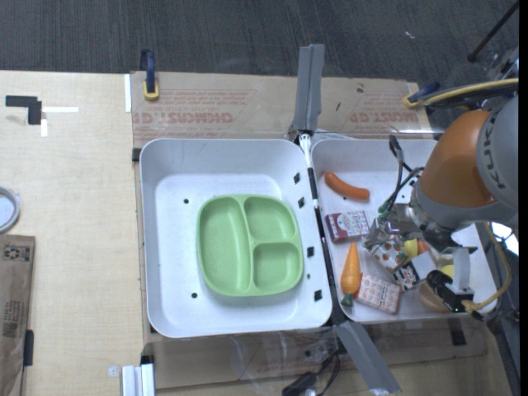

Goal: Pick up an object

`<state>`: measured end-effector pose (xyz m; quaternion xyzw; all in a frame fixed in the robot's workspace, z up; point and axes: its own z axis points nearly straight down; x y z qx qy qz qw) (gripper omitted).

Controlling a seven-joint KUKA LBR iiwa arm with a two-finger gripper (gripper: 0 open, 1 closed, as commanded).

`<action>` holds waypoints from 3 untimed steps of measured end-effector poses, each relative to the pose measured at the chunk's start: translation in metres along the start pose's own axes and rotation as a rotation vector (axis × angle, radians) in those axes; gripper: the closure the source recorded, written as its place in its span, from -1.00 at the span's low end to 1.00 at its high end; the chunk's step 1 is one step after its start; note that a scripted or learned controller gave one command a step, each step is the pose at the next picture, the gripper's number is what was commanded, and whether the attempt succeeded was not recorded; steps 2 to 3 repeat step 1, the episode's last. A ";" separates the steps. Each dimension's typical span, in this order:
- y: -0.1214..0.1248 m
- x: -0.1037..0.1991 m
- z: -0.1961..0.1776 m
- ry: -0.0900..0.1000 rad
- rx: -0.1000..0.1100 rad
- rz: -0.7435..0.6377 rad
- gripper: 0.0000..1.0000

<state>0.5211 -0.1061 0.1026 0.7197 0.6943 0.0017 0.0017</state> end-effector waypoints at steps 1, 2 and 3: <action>0.007 0.040 -0.123 -0.002 0.006 -0.034 1.00; 0.007 0.040 -0.123 -0.002 0.006 -0.034 1.00; 0.007 0.040 -0.123 -0.002 0.006 -0.034 1.00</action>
